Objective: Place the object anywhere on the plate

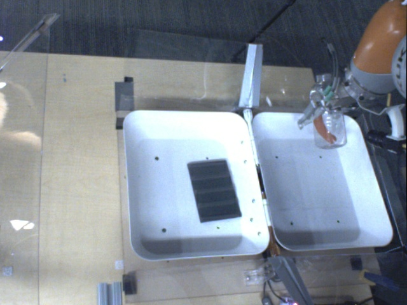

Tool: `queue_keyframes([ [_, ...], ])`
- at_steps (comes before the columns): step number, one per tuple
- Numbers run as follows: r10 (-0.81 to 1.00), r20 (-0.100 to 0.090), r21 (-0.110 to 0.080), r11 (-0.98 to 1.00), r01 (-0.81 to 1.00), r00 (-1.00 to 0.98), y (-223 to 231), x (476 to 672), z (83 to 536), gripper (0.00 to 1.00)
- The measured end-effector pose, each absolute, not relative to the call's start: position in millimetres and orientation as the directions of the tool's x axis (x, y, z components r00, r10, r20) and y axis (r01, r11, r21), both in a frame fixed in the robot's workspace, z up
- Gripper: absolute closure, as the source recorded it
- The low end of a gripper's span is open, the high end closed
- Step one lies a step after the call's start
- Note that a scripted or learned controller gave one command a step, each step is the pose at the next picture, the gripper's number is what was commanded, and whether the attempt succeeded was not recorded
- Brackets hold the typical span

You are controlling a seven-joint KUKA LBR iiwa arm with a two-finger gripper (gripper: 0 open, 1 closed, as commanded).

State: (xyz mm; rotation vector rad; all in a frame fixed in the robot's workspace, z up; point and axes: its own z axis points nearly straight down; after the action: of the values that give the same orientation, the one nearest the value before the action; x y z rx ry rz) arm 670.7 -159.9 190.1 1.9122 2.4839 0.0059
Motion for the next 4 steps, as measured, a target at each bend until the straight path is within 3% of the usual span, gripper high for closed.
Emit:
queue_keyframes([
  [1, 0.866, -0.004, 0.006, 0.500, 0.866, -0.500, -91, 659.1, 227, 1.00],
  [2, 0.711, -0.004, 0.005, 0.703, 0.711, -0.703, -30, 621.5, 243, 1.00],
  [4, 0.711, -0.012, 0.015, 0.703, 0.711, -0.703, -29, 624.6, 266, 1.00],
])
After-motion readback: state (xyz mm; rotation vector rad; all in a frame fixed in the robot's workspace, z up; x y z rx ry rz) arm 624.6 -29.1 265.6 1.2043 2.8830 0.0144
